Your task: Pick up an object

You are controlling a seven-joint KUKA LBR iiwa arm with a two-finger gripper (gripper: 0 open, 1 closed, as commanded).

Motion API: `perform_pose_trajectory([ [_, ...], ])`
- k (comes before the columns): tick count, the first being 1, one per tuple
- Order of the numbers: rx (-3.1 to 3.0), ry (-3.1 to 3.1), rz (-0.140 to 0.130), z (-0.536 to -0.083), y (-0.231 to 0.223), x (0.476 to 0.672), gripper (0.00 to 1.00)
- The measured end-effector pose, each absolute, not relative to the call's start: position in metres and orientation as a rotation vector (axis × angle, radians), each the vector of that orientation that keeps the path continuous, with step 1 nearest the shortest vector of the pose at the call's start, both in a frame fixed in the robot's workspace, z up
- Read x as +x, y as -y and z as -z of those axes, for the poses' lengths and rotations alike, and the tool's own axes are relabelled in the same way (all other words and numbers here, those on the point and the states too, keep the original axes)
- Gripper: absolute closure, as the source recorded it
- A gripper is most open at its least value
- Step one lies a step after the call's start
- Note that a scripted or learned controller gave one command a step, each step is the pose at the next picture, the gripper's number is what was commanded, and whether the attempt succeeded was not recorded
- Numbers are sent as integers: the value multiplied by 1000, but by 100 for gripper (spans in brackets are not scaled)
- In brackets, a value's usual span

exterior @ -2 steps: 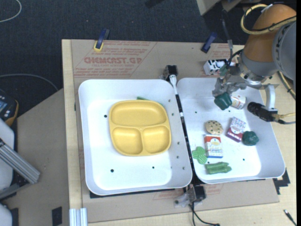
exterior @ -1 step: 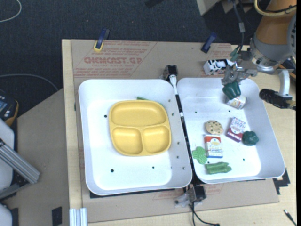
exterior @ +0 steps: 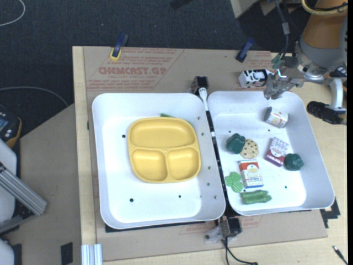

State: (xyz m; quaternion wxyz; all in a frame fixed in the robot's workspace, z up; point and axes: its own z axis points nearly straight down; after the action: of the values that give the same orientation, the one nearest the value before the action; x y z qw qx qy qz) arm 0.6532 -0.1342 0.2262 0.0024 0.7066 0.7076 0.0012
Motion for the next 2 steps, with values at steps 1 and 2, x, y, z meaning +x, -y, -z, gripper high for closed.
perform_pose_trajectory([
  [1, 2225, -2224, 4, -219, 113, 611, 100],
  [2, 2223, -2225, 3, -228, 91, 570, 100],
])
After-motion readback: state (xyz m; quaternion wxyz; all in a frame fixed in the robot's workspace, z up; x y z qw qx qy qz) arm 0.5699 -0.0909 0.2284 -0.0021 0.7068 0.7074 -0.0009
